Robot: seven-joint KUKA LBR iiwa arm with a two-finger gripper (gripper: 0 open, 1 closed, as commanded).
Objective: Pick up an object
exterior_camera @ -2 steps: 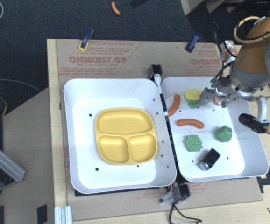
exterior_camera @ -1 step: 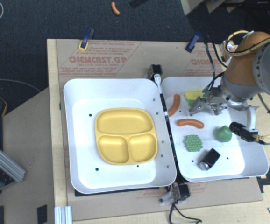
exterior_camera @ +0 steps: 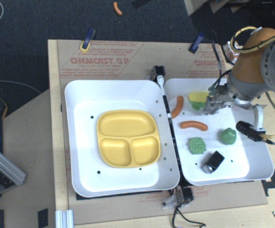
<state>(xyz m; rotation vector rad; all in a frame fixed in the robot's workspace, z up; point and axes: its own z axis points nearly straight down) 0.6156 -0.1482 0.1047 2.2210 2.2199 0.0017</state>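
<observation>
Left bin (exterior_camera: 75,127) holding yellow divided tray (exterior_camera: 128,137). Right bin (exterior_camera: 259,167) carrying small items. Arm (exterior_camera: 256,61) reaching in over right bin's far side. Gripper (exterior_camera: 212,103) hanging just beside yellow-green piece (exterior_camera: 197,98). Two sausages (exterior_camera: 193,125), green block (exterior_camera: 227,136), green knobbly ball (exterior_camera: 197,145), black block (exterior_camera: 213,161) lying loose.
</observation>
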